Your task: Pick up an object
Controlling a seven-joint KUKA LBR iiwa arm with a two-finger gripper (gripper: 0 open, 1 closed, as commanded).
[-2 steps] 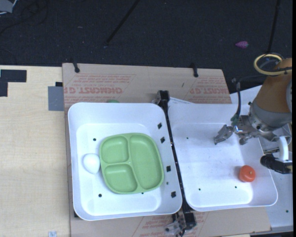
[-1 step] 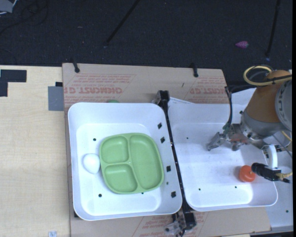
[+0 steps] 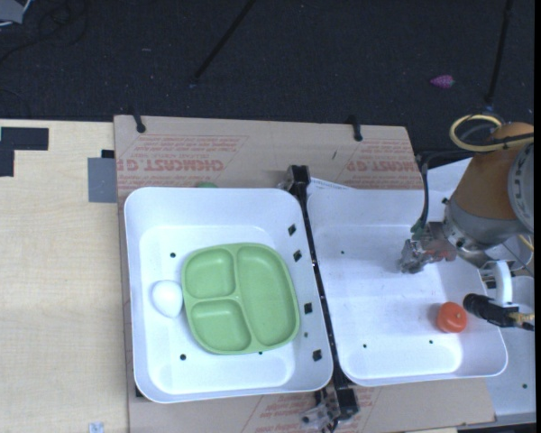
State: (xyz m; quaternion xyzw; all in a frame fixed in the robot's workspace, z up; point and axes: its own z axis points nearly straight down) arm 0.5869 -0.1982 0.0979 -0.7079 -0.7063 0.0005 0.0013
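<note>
Far off to the pincer's left, in the left shallow white plastic bin (image 3: 207, 216), a small white egg-shaped ball (image 3: 167, 298) is lying against the left edge of a pale green three-compartment plastic plate (image 3: 240, 298). Both are sitting well apart from the pincer, across the seam between the two bins.

The right shallow white plastic bin (image 3: 370, 323) is where the work is taking place. The pincer (image 3: 415, 257) is hanging low over this bin's far right part, with bare white floor beneath and around it. Nothing is showing in its grasp. Whether it is released or clenched I cannot tell, as it is too small and blurred here.

The small orange-red round object (image 3: 451, 317) is lying near the pincer, to its right and on the side closer to the camera, not touching it. Beyond it, the grey arm with the orange band (image 3: 487, 197) is reaching in from the right.

The step in hand seems to be the approach: the pincer is being positioned and no object is being gripped yet. The orange-red piece looks like the likeliest target. The next move is calling for a short shift toward it, centring above it with the pincer released, then lowering and clenching squarely, since a round thing is likely to roll away from an off-centre squeeze.
</note>
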